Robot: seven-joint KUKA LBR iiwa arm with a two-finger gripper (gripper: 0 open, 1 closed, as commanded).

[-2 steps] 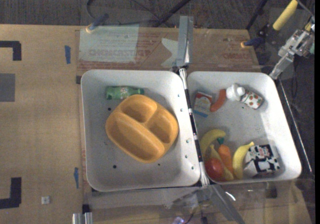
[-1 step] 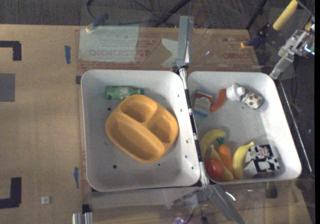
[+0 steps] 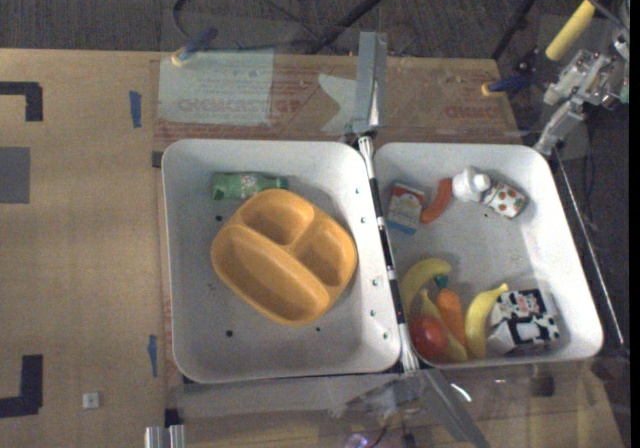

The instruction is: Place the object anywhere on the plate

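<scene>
Gripper [image 3: 585, 76] sits high at the right, past the far corner of the right bin [image 3: 575, 266] and well apart from everything in it; it reads as a pale blurred cluster, and whether it is released or clenched I cannot tell. No object lies on the orange plate [image 3: 285, 254], a three-compartment tray resting in the left bin [image 3: 180, 266], so the task looks to be at its start, with picking not yet begun. Which item is meant is not clear; the candidates are all in the right bin: a banana [image 3: 422, 276] beside a carrot [image 3: 452, 311] and a red tomato-like piece [image 3: 430, 336], a second banana [image 3: 484, 314] touching a cow-print carton [image 3: 524, 321], and farther back a small carton [image 3: 404, 207], an orange-red piece [image 3: 437, 200] and a white bottle [image 3: 470, 183]. A green packet [image 3: 247, 184] lies just beyond the plate. By my judgement, the next move calls for descending over one item, closing on it cleanly amid close neighbours, then carrying it across the divider [image 3: 380, 246] to the plate.
</scene>
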